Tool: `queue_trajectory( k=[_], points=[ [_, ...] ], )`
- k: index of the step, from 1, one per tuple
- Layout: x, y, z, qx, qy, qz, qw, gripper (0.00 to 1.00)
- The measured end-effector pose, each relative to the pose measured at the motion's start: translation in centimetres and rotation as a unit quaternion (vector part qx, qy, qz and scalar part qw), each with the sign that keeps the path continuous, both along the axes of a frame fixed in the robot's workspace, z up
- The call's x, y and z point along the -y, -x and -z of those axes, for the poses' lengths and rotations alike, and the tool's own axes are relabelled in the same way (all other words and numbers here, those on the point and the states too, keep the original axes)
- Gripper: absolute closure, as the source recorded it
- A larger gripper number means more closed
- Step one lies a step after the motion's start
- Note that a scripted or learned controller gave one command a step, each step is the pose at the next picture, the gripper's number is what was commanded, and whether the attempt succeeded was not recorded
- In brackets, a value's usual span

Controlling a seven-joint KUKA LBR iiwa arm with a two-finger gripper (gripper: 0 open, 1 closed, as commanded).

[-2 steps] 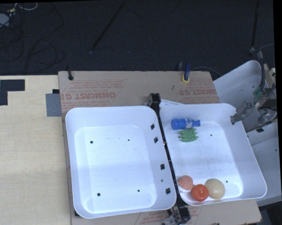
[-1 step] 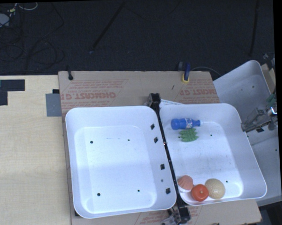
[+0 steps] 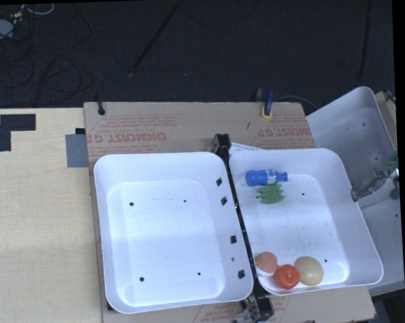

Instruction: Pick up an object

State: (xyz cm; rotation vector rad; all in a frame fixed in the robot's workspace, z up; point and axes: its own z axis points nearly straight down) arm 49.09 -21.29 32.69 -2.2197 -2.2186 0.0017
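Whether the gripper (image 3: 366,189) is open or closed I cannot tell; best it descends centred over the blue bottle (image 3: 265,177).

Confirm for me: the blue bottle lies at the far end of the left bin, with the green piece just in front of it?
Not quite. The camera view shows the blue bottle at the far end of the right bin, not the left one. The green piece does lie just in front of it.

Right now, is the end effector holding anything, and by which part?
Cannot be told: the end effector sits at the right bin's right rim, away from the blue bottle and other items.
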Motion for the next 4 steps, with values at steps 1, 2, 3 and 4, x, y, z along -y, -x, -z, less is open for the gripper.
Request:
queue_trajectory(
  k=[1,2,3,4],
  points=[
    [0.1,0.5,-0.9,0.002,0.0008,0.001,1.0000,0.00],
    [0.1,0.6,-1.4,0.002,0.0009,0.001,1.0000,0.00],
    [0.1,0.5,-1.4,0.002,0.0010,0.001,1.0000,0.00],
    [0.1,0.2,-2.9,0.002,0.0009,-0.001,1.0000,0.00]
  ],
)
